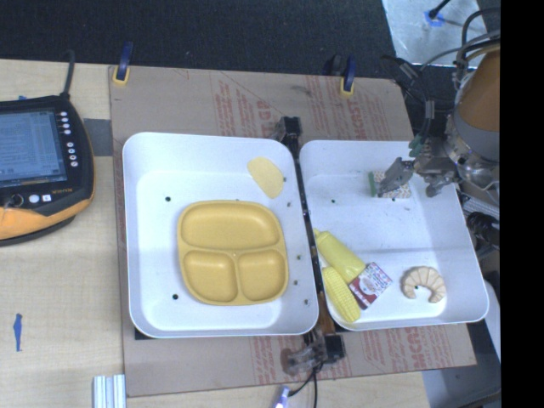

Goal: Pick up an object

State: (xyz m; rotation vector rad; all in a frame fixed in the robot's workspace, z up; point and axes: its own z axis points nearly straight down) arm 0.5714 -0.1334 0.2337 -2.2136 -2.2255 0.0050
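Note:
My gripper [416,183] hangs over the back right part of the right bin [450,228], open, with nothing between its fingers. A small green and white object [379,184] lies on the bin floor just left of the left finger [396,177]. Further forward in the same bin lie a tan croissant [424,282], a red and white packet [370,284], a yellow corn cob [339,296] and a yellow bottle-shaped toy [338,253]. The left bin [144,228] holds a yellow divided plate [232,251] and a pale yellow oval piece [266,176].
A tablet in an orange case [38,164] lies on the bench to the left of the bins. Blue clamps [123,62] hold the cardboard sheet at the back. Cables and arm hardware [476,100] crowd the right edge.

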